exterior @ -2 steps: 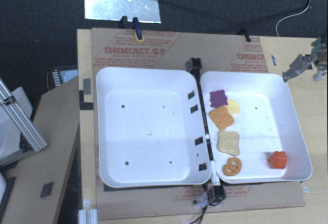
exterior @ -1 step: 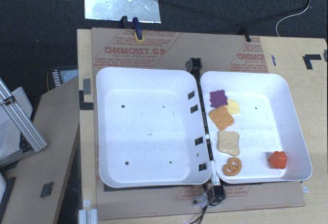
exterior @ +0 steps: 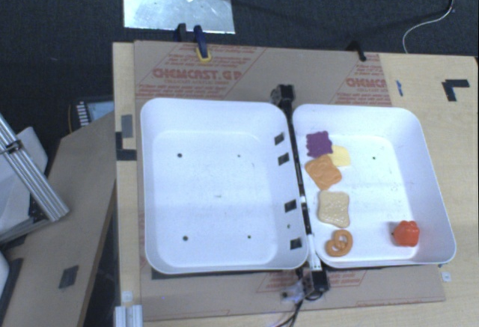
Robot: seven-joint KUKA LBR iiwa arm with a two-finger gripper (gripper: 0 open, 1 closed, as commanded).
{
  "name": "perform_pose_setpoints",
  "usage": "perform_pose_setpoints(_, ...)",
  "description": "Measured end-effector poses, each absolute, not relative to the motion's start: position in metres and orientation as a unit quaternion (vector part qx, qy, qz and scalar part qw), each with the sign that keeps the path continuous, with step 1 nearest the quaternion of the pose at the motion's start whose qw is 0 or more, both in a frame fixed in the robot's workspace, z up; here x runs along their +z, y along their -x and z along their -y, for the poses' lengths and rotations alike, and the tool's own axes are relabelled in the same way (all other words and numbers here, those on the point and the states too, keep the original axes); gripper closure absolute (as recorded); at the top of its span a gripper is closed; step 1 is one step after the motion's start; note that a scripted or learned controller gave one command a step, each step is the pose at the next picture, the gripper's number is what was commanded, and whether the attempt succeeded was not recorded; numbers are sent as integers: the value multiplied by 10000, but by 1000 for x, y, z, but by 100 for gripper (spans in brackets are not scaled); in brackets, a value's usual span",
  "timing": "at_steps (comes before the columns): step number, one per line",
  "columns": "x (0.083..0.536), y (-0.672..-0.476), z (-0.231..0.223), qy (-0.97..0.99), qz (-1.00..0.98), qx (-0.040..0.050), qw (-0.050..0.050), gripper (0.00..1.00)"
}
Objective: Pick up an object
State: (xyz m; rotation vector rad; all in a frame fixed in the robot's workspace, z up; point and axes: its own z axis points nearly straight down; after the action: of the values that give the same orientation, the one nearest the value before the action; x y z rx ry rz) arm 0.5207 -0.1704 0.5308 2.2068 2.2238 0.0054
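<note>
white bins point(exterior: 213, 112); purple piece point(exterior: 319, 144), orange toast point(exterior: 323, 171), red pepper point(exterior: 405, 233), tan pretzel point(exterior: 338, 243)

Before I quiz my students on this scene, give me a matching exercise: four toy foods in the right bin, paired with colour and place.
Things:
1. flat grape cluster
2. bread slice
3. pretzel
4. small pepper

Descriptions:
A. red, alone near the bin's front right corner
B. purple, farthest back in the row
C. orange-brown, at the front end of the row
D. pale beige, between the orange piece and the pretzel

Pairs: 1-B, 2-D, 3-C, 4-A
</note>
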Motion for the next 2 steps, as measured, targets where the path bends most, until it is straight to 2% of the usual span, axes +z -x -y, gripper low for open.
perform_pose_setpoints(1, 536, -513, 68, -7018, -7123, 23, 9, 100)
perform_pose_setpoints(2, 536, -486, -2, -7027, -7115, 19, 4, 100)
